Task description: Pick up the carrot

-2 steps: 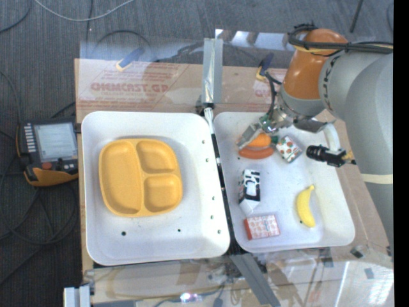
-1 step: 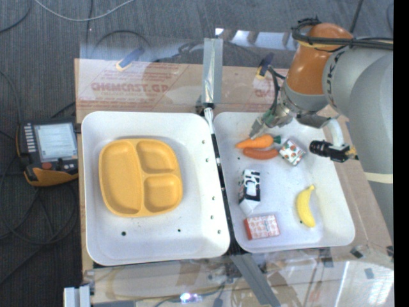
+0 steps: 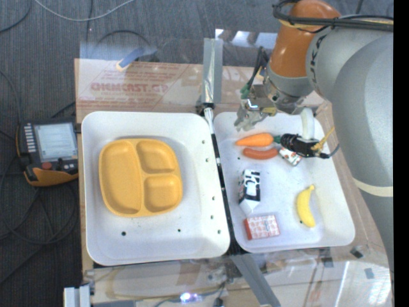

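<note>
Orange carrot [image 3: 255, 139] lies untouched in the right bin [image 3: 332, 235]; the end effector [image 3: 250, 112] hovers just beside it, grip state unclear.

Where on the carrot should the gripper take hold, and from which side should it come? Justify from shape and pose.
Probably the thick middle of the carrot, from straight above. It lies flat, lengthwise across the right bin, with a hot dog close alongside, so the fingers should straddle its width carefully.

Bench [image 3: 146, 85], left white bin [image 3: 92, 232], right white bin [image 3: 335, 226], side by side
</note>
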Controlling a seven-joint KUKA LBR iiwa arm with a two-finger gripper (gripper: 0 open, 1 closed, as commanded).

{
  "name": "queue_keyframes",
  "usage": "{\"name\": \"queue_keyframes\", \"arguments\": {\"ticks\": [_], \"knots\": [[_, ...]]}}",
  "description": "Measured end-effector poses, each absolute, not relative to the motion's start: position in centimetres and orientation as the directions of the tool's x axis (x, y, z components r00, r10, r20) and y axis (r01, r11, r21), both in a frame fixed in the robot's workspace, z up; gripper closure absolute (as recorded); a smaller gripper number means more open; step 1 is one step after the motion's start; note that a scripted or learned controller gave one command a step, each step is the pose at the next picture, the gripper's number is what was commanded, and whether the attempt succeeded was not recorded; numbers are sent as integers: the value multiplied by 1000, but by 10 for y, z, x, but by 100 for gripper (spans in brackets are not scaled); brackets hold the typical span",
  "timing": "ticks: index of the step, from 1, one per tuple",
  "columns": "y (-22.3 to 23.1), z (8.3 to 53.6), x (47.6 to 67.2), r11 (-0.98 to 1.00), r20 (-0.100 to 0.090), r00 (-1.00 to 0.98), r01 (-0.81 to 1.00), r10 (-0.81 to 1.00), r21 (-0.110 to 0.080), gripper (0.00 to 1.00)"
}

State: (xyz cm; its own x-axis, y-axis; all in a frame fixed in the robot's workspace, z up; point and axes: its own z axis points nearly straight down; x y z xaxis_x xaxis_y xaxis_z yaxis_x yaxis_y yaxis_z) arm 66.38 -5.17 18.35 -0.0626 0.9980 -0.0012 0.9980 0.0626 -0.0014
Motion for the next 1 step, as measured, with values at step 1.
{"name": "queue_keyframes", "arguments": {"ticks": [1], "knots": [[-61,182,578,-415,-2,415,910,910,-5,100]]}}
